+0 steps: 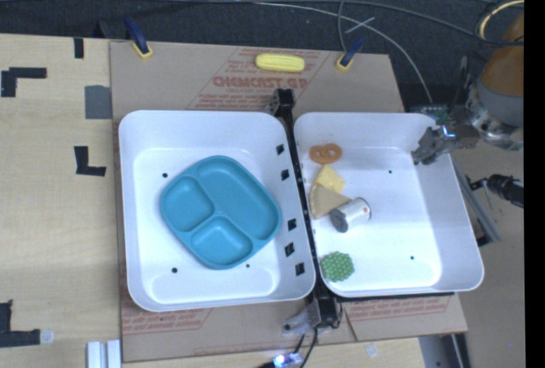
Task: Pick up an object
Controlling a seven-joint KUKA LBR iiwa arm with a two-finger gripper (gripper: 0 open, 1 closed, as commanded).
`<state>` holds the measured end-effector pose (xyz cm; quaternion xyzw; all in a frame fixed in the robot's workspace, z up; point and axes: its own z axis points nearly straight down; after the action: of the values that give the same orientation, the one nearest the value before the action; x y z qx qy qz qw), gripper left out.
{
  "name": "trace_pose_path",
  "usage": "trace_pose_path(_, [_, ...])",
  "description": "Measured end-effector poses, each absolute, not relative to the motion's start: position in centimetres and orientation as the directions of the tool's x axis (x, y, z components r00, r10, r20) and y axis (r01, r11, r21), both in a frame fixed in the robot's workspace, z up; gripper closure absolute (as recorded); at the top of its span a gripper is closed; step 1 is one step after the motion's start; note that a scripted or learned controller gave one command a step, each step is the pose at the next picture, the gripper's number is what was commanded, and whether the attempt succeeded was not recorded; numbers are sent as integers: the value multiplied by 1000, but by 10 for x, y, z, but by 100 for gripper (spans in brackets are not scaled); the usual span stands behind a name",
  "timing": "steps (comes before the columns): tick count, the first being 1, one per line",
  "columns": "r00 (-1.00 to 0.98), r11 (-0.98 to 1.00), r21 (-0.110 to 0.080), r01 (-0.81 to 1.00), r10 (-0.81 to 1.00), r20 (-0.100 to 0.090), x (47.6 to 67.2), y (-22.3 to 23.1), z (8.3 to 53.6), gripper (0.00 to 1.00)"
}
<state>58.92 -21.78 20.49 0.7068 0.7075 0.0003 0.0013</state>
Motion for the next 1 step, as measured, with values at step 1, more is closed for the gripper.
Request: trace_pose_path(1, [-2,2,6,1000,1000,-2,595,-215,267,100])
